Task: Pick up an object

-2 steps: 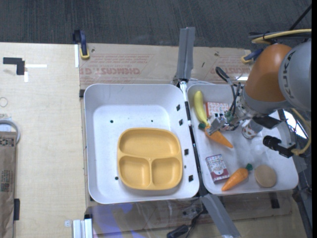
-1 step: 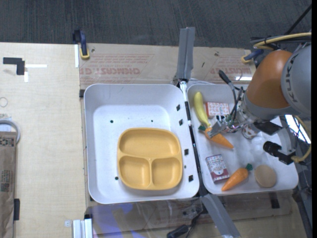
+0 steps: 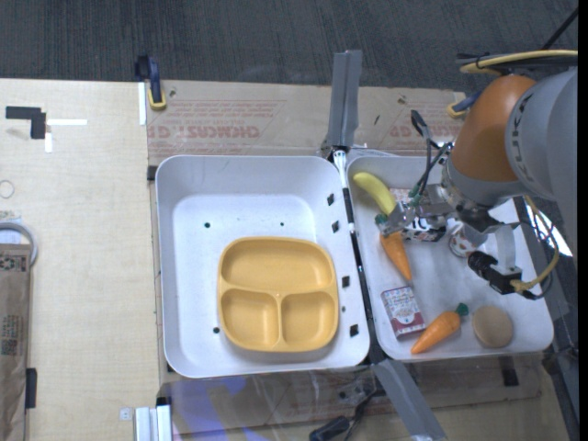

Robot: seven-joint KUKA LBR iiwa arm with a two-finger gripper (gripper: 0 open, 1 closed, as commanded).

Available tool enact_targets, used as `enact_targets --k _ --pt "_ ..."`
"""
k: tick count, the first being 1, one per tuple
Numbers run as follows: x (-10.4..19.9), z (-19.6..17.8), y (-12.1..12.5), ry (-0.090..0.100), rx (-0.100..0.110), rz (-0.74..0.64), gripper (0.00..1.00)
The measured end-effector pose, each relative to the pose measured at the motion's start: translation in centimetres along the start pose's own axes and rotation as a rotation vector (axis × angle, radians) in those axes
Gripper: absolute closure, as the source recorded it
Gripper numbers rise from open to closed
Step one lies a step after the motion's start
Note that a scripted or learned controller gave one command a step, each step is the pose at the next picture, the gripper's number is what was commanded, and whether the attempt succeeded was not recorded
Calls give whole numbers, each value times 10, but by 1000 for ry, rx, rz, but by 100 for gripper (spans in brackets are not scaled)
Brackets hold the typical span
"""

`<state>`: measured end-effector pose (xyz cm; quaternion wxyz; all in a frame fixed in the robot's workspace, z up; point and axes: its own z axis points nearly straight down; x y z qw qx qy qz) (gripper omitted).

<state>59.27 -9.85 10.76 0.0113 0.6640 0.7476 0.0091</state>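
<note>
The grey KUKA arm (image 3: 542, 127) reaches in from the right, its orange band (image 3: 482, 141) bulging above the wrist; the two-finger metal gripper (image 3: 413, 220) hangs low — cables looping round it — pointing down and leftward.

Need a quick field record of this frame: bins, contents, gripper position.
left bin: yellow divided tray
right bin: banana, carrot, second carrot, small red packet, tan round object
gripper: low over the right bin's upper part, beside the banana and the top of the upper carrot
grasp: cannot tell; nothing seen between fingers
arm: enters from the right
</note>
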Motion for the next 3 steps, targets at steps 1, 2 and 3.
enact_targets --k 1,2,3 --pt "7 17 -54 6 31 -78 0" --pt "7 10 -54 7 35 -76 100" --pt "59 -100 -36 2 33 68 100"
